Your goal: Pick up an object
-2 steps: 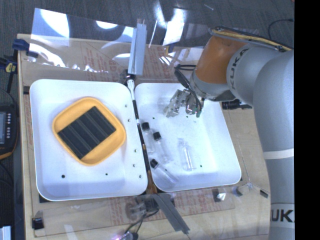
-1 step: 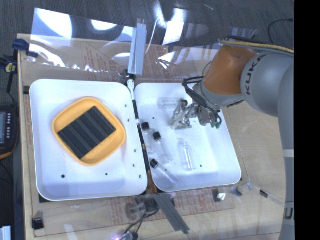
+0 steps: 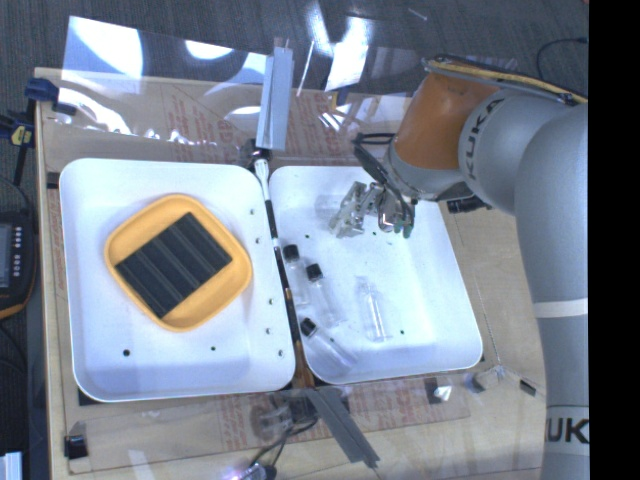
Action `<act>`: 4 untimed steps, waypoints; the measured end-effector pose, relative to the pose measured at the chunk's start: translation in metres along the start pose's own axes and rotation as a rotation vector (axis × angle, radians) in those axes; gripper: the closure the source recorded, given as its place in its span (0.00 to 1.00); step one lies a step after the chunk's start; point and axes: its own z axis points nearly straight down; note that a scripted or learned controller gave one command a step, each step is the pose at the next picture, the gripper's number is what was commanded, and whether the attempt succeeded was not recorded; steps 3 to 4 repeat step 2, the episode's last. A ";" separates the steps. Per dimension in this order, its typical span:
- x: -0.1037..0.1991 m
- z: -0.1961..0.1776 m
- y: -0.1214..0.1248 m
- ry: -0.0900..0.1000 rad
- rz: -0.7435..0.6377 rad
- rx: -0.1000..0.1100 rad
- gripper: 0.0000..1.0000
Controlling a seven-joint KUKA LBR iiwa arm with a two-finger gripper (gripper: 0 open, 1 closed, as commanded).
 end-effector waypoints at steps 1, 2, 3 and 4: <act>0.014 0.002 0.015 0.008 0.261 0.001 1.00; 0.026 -0.006 -0.023 0.007 -0.004 0.000 1.00; 0.026 -0.006 -0.023 0.007 -0.004 0.000 1.00; 0.026 -0.006 -0.023 0.007 -0.004 0.000 1.00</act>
